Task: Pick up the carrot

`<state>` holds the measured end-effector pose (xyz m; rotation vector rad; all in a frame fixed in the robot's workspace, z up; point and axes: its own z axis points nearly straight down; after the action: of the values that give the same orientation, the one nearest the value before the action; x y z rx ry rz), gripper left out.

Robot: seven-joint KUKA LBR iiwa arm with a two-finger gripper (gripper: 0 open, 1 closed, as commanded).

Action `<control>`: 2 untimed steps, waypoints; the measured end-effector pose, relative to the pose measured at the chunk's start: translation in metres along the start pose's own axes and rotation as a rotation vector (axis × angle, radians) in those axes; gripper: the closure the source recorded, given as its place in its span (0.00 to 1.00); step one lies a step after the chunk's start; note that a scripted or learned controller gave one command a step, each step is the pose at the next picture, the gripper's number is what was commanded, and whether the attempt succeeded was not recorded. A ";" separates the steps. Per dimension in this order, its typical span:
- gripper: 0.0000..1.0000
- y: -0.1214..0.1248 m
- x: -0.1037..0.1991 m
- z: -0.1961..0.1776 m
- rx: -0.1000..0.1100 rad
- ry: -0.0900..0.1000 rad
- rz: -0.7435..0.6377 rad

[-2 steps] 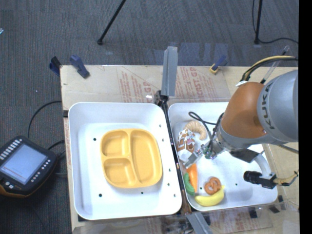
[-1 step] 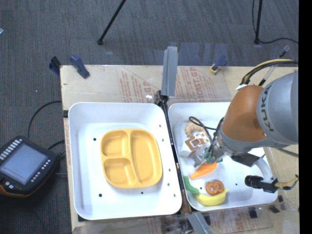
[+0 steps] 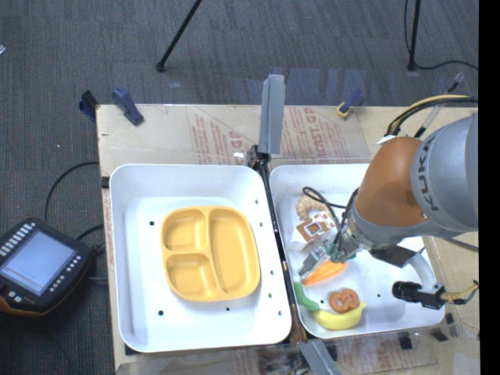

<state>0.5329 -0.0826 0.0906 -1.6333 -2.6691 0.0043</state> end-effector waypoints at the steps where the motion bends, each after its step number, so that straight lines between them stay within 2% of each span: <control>1: 0.00 -0.037 -0.002 0.007 -0.002 -0.001 0.189; 2: 1.00 -0.037 -0.001 0.001 0.002 0.004 0.190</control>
<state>0.5002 -0.1001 0.0898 -1.8764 -2.4989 0.0053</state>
